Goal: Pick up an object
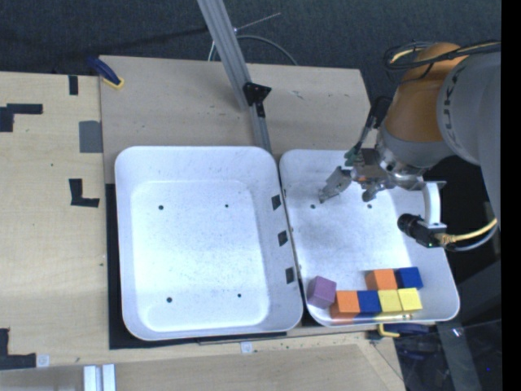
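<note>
Several small blocks lie along the near edge of the right bin (pixel 326 235): a purple block (pixel 322 290), an orange block (pixel 348 301), a blue block (pixel 369 300), two yellow blocks (pixel 399 300), and behind them another orange block (pixel 380 279) and a blue block (pixel 409 278). My gripper (pixel 352 190) hovers over the far part of the right bin, well away from the blocks. Its fingers are spread apart, with nothing between them.
The left bin (pixel 195 243) stands beside the right one on the wooden bench. A slanted metal pole (pixel 232 51) rises behind the bins. A black connector with a yellow cable (pixel 423 230) hangs from the wrist over the right bin's right edge.
</note>
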Available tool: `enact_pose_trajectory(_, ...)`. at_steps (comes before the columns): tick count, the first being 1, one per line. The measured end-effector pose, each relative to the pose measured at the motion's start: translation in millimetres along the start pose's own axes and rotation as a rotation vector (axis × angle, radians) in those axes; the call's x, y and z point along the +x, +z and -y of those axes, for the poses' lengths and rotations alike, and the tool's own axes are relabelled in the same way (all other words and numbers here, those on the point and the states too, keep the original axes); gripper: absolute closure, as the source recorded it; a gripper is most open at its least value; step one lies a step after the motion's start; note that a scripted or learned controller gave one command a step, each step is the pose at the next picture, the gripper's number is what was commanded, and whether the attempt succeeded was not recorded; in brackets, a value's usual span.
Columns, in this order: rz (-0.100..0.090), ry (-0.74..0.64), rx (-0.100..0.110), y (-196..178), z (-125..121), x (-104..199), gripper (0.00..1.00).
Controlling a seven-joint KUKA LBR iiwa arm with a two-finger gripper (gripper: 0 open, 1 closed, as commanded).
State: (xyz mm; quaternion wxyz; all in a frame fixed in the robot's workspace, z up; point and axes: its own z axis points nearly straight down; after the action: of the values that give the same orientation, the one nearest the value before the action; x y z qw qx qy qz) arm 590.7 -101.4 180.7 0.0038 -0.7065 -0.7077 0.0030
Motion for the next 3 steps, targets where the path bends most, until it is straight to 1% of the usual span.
enact_pose_trajectory(1,0.0,0.001,-0.001,62.5,3.7,10.9,0.0)
enact_pose_trajectory(2,-0.002,-0.008,-0.015,-14.7,-7.5,109.2,0.0)
enact_pose_trajectory(3,0.001,-0.001,-0.007,-10.7,6.5,129.9,0.0)
